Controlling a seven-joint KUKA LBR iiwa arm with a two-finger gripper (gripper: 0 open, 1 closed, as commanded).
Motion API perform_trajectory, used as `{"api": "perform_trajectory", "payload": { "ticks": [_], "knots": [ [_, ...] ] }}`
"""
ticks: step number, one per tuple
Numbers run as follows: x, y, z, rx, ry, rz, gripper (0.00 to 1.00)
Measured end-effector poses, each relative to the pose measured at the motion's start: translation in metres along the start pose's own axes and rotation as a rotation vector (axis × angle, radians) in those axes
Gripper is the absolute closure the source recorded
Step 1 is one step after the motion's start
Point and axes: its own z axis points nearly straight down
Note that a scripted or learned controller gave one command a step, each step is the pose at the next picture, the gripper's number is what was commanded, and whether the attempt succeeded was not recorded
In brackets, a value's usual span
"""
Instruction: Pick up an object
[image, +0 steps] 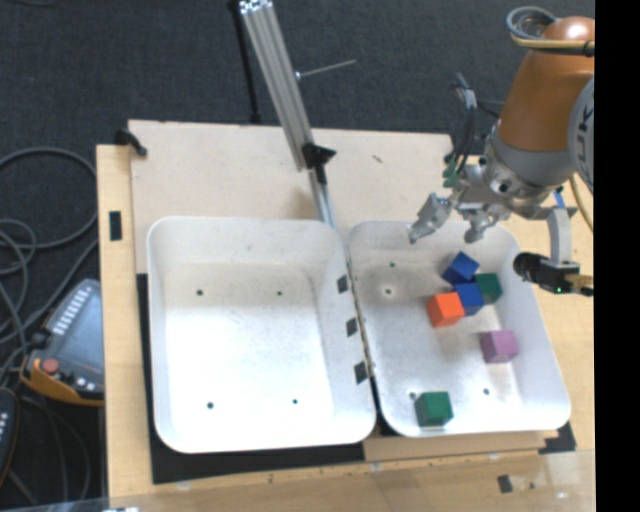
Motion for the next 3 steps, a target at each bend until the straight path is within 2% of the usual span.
{"api": "perform_trajectory", "payload": {
  "ticks": [1,2,3],
  "knots": [
    [-0.06,0.002,0.159,-0.006,-0.004,0.001,0.0],
    [-0.109,0.052,0.153,-0.009,-0.003,-0.001,0.0],
    [-0.081,0.008,0.183,0.001,-0.001,0.0,0.0]
  ]
}}
